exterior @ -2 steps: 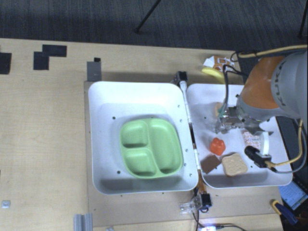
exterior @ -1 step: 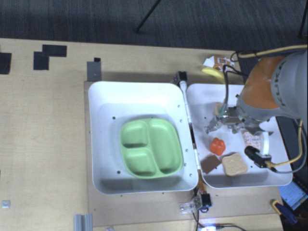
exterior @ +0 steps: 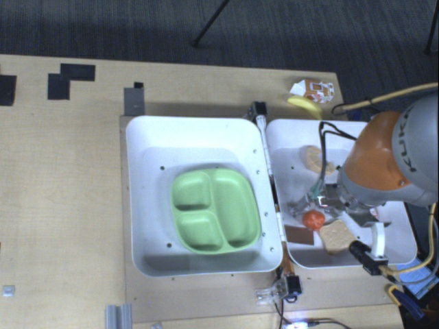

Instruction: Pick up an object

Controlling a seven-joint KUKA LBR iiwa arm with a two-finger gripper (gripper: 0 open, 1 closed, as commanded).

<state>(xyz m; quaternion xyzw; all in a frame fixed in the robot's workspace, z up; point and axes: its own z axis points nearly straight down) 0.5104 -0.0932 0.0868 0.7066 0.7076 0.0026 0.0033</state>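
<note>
Jaws cannot be read: the wrist of the grey and orange arm (exterior: 384,160) hides the gripper (exterior: 328,204), so nothing says whether it has closed on anything. Taking the right white bin (exterior: 401,249) as landmark, the left white bin (exterior: 147,184) sits just beside it and bears a green divided tray (exterior: 214,209). Inside the right bin, the gripper hangs low over its middle. Near the bin's front wall lies a tan toast-like piece (exterior: 335,236), a brown flat block (exterior: 299,235) beside it, a small red-orange ball (exterior: 313,219) just behind. To do this well, I judge the tool should centre over one item, likely the ball, and descend straight, clear of its neighbours.
</note>
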